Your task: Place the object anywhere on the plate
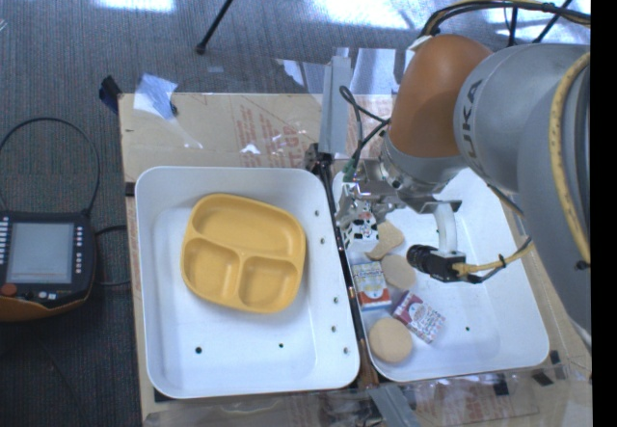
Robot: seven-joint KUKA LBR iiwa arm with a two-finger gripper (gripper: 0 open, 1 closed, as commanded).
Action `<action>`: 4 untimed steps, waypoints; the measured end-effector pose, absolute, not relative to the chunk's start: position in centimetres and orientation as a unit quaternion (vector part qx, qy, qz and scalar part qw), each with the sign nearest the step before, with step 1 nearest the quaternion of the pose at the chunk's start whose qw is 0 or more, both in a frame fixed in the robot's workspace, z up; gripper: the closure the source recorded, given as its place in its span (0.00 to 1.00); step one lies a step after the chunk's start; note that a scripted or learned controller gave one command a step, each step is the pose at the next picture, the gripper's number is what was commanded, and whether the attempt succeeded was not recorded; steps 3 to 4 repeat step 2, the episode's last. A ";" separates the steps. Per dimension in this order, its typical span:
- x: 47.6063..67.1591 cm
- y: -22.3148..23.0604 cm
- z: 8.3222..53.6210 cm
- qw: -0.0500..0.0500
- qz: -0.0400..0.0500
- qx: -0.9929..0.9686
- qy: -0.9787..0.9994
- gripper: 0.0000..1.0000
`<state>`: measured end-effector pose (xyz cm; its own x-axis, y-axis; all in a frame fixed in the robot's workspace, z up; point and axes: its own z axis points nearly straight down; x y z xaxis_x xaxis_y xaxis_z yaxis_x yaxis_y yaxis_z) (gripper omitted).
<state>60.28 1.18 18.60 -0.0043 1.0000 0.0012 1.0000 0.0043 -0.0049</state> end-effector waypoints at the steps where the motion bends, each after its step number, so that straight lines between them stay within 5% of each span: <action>1: 58.7 8.1 18.5 0.003 0.002 -0.705 -0.709 1.00; 2: 58.7 7.9 18.5 0.002 0.002 -0.706 -0.708 0.00; 4: 58.7 7.9 18.5 0.002 0.002 -0.706 -0.708 0.00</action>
